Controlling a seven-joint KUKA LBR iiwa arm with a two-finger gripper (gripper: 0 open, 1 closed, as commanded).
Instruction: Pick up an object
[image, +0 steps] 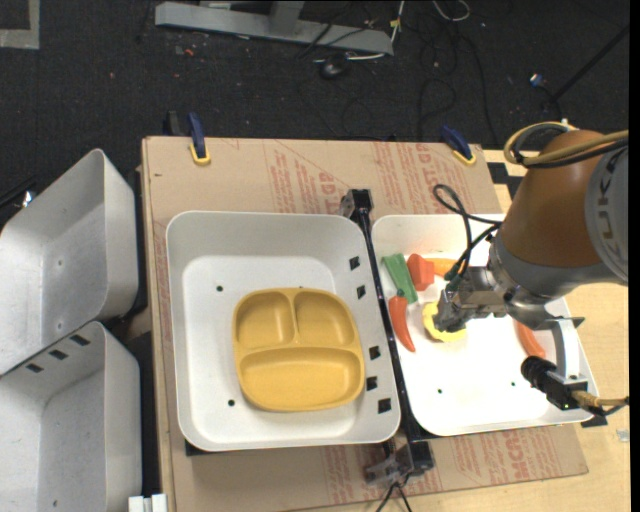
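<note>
**Ana:** Gripper (447, 318) sits low in the right bin (480, 405), right on top of a yellow object (447, 333) near the bin's middle. From this angle I cannot tell how its fingers stand, or whether they have hold of anything.

**Ben:** And the yellow object itself?

**Ana:** Mostly covered by the gripper. A rounded yellow rim peeks out below and to the left of it, lying on the bin floor. Too little shows to call a long axis or a heading.

**Ben:** What about the pieces around it?

**Ana:** Left of the yellow object lies a red-orange strip (401, 322), its long axis running from upper left down to lower right, close to the bin's left wall. Above that, a green piece (397, 274) slants the same way, upper end toward the bin's far-left corner. An orange piece (425, 270) rests just beside the green one, on its right. Another orange piece (529, 339) shows on the far side of the gripper, toward the bin's right wall.

**Ben:** Arm pose?

**Ana:** The arm (565, 215) reaches in from the right, its orange band bulking over the bin's upper right corner, wrist bent down toward the yellow object. Over in the left bin (195, 330), a yellow divided tray (297, 348) lies flat at the centre.
</note>
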